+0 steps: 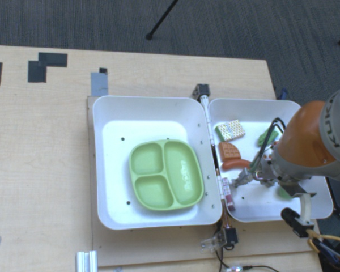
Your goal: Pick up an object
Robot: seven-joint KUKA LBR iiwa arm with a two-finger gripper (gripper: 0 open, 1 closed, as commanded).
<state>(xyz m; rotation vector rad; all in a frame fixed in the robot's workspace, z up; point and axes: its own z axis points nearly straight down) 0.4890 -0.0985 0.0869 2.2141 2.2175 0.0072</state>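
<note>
My gripper hangs low over the right bin, near its middle, below the grey arm with the orange band. Just up and left of it lies an orange-red sausage-shaped piece, close to the gripper's tip; whether they touch I cannot tell. Above that sits a brown waffle-like piece, and further up a green-and-white checkered block. A green item shows beside the arm, and another green bit peeks out under the wrist.
The left bin holds a light green divided plate. A small pink-and-white thing lies against the right bin's left wall. The arm covers the right bin's right half.
</note>
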